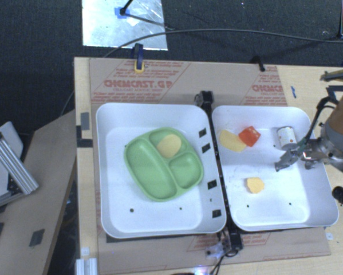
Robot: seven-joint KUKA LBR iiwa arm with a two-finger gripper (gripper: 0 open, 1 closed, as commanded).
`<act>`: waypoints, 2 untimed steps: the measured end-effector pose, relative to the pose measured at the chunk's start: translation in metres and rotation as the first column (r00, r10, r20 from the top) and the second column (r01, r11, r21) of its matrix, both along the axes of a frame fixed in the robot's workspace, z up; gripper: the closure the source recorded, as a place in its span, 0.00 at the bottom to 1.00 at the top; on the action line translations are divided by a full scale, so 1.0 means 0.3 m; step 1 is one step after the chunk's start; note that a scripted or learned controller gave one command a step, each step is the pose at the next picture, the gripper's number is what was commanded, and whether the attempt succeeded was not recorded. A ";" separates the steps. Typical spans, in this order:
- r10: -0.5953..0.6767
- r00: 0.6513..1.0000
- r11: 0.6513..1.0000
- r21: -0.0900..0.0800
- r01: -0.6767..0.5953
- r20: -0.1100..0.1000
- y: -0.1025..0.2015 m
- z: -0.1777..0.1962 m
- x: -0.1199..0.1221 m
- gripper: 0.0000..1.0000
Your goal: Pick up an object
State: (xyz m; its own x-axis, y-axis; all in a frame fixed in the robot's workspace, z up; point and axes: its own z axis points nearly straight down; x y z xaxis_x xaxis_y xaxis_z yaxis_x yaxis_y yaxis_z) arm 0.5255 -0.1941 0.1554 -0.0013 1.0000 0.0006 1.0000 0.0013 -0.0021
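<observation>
Red letters on the brown board (160,76) under the bins read "CHEMCAST GP", printed twice and partly cut off on the right. The left bin (119,211) holds a glossy green divided plate (154,173) with a pale yellow lump (170,146) in its top section. In the right bin (291,208), a yellow piece (232,141) touches a red block (249,136); a white cylinder (286,136) lies right of them, a yellow chunk (255,185) below. The pincer (291,158) hovers beneath the cylinder, prongs slightly apart, holding nothing.
</observation>
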 end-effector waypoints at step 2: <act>0.000 1.000 1.000 0.000 0.000 0.001 0.014 -0.241 -0.007 0.00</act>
State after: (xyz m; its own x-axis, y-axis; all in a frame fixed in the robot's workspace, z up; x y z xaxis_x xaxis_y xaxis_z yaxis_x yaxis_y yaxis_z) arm 0.5233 -0.1901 0.0831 -0.0011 1.0000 0.0011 1.0000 0.0011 -0.0014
